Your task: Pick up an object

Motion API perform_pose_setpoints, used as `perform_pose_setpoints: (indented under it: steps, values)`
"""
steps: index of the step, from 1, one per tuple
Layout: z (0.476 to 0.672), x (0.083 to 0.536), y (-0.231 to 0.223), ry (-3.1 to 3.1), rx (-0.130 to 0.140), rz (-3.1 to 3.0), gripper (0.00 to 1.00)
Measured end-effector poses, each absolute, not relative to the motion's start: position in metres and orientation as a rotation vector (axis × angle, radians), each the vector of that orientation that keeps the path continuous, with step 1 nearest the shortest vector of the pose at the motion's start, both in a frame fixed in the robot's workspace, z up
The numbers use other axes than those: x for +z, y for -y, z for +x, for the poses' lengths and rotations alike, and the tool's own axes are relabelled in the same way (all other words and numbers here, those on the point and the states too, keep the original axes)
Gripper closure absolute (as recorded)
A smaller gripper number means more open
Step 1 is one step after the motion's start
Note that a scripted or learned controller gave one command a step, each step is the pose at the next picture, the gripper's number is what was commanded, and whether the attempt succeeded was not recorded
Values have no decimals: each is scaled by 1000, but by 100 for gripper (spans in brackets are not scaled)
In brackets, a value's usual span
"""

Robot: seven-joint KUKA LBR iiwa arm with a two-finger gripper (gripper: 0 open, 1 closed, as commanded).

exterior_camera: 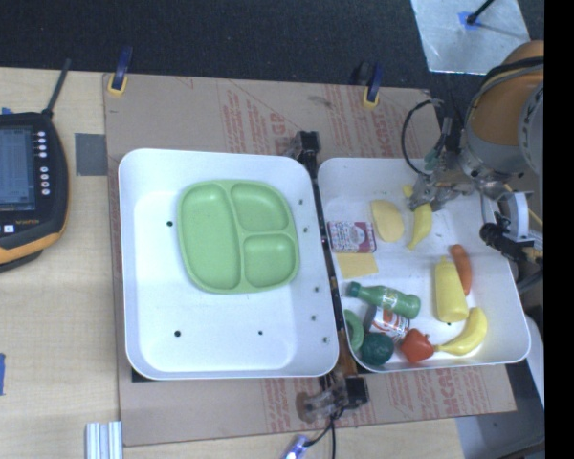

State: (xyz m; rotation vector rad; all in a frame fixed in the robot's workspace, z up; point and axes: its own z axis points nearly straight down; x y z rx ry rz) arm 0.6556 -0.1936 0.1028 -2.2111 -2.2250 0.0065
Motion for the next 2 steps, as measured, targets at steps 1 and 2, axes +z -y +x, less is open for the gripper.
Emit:
perform_pose_setpoints:
  steps: [1,2]
  values:
    - [622,114,142,2227,5,-2213,100]
    - [626,193,42,2228,-1,-2213,100]
